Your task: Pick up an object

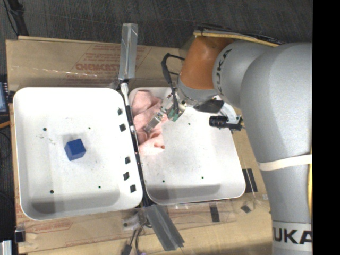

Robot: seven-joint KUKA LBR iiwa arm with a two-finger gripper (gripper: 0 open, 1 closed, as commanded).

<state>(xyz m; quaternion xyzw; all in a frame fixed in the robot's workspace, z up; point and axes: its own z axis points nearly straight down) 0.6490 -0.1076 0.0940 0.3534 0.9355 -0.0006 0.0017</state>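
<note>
A pink soft object point(144, 122) lies against the left wall of the right bin point(212, 187), at its back left corner. My gripper point(156, 120) reaches down from the orange-banded wrist and sits right over the pink object, its fingers touching or pressing into it. A blue cube point(75, 149) rests alone on the floor of the left bin point(32, 195), far from the gripper.
The big grey arm covers the right bin's back right part and the bench to the right. A grey metal bar point(128, 52) stands at the back between the bins. Black clips line the divider between the bins. Cardboard lies beneath both bins.
</note>
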